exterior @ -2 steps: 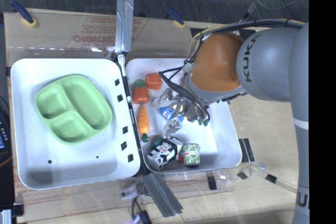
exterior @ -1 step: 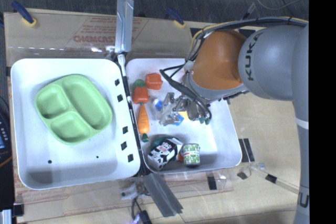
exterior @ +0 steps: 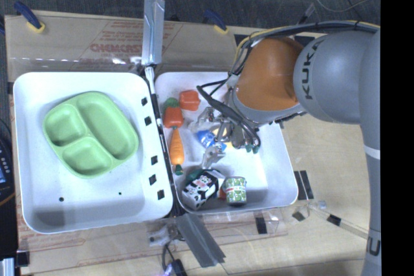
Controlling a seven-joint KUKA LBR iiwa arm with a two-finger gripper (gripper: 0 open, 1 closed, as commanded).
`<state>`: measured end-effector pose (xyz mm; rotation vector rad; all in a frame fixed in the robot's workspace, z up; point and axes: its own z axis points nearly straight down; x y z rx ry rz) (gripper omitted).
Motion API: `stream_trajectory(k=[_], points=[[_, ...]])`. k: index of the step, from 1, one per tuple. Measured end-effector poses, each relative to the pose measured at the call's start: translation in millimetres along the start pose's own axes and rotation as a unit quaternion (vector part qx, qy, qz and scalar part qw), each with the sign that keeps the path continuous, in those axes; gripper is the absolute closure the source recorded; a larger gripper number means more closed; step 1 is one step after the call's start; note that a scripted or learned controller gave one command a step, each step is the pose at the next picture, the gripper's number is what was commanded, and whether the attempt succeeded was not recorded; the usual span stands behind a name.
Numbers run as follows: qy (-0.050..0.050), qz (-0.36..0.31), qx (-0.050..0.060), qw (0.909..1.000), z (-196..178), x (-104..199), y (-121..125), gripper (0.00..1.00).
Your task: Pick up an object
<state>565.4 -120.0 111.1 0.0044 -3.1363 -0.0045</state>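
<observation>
Green sectioned plate [exterior: 90,132], orange carrot [exterior: 176,147], black-and-white cow-patterned toy [exterior: 199,189], white bins [exterior: 39,203].

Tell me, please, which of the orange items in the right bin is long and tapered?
The carrot, lying along the bin's left wall. The orange block and the orange piece above it are short and chunky.

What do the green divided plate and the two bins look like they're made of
The green divided plate looks like moulded plastic with a matte finish: even colour, soft rounded ridges, no sharp glare. The left bin and right bin look like smooth white plastic, slightly glossy, with rounded corners; that is a guess from the look alone.
</observation>
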Motion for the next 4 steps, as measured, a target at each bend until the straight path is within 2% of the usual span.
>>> stream_trajectory(k=[1,2,3,4], points=[[-0.002,0.029,0.001,0.9996,20.2,57.4,21.8,0.0],[-0.004,-0.016,0.002,0.9999,-82.1,-22.7,95.6,0.0],[-0.001,0.025,0.002,0.9997,-79.5,5.0,59.7,0.0],[-0.002,0.034,0.002,0.9994,-49.2,-25.5,29.0,0.0]])
